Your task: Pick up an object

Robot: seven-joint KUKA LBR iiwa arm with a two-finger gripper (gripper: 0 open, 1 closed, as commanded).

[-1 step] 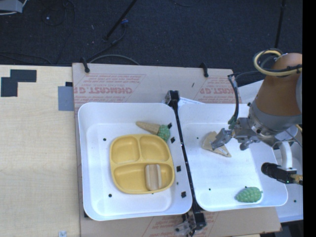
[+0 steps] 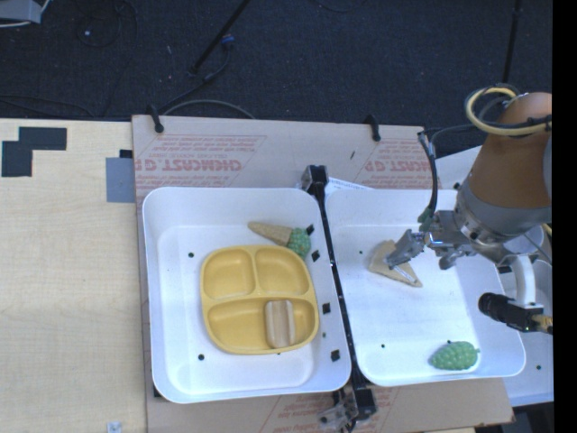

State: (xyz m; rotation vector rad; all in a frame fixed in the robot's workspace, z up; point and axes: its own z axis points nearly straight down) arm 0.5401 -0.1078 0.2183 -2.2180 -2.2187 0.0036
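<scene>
A tan wedge-shaped piece (image 2: 389, 266) lies flat in the right bin (image 2: 406, 332), near its left-centre. My gripper (image 2: 404, 251) reaches in from the right and sits low over the wedge's upper right part, covering some of it. The wedge still looks to rest on the bin floor. A green knobbly piece (image 2: 453, 356) lies at the bin's front right, well apart from the gripper.
The left bin (image 2: 171, 332) holds a yellow divided plate (image 2: 236, 278) with a tan roll (image 2: 279, 323) in its front right compartment. A cone with a green top (image 2: 281, 234) lies just behind the plate. A black divider (image 2: 330, 278) runs between the bins.
</scene>
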